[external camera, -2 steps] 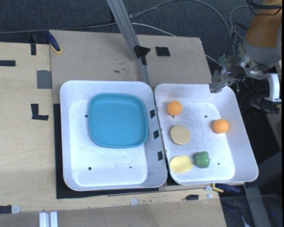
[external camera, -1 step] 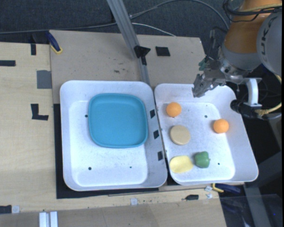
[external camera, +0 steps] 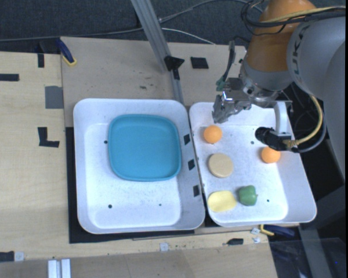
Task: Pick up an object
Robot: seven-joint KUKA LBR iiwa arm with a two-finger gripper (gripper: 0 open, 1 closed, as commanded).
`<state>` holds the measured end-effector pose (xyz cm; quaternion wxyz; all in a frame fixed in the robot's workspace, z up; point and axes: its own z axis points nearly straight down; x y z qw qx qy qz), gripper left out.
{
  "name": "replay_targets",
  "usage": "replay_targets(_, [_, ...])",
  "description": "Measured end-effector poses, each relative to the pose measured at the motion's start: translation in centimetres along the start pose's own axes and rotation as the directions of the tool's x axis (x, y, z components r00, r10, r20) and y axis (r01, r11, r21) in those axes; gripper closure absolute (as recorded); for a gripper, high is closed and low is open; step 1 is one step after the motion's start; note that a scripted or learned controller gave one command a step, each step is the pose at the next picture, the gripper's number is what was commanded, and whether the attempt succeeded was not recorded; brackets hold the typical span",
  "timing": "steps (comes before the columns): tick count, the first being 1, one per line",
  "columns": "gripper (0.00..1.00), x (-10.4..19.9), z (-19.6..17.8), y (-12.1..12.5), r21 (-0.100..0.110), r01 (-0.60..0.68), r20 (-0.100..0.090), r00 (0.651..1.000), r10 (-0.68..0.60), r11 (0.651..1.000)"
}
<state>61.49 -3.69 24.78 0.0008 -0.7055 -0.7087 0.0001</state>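
Objects for picking lie in the right bin (external camera: 296, 213): lowest in the frame, a yellow piece (external camera: 221, 201) beside a green one (external camera: 247, 195). Above them sits a tan disc (external camera: 221, 165), then an orange ball (external camera: 270, 155) toward the right. Another orange ball (external camera: 212, 134) lies higher. Just above it hangs the end effector (external camera: 221, 114), nothing visibly between its fingers; how far they are parted I cannot tell. A blue plate (external camera: 144, 146) fills the left bin (external camera: 93, 213).

Two bins side by side on tabletop (external camera: 23, 172). In left bin (external camera: 87, 213) you find plate (external camera: 144, 146). In right bin (external camera: 290, 204): ball (external camera: 212, 134) far left, disc (external camera: 221, 165) nearer you, block (external camera: 221, 201) nearest, pepper (external camera: 247, 195) just right of block, second ball (external camera: 270, 154) right. Tool (external camera: 223, 110) above bin's far left corner, behind ball.
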Motion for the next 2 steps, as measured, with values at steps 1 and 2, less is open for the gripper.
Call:
replay_targets(1, [1.00,6.0,-0.2,-1.0,-0.001,0.001,0.000,1.000,-0.001,1.000])
replay_targets(2, [1.00,10.8,1.2,-1.2,0.000,0.000,0.001,1.000,0.000,1.000])
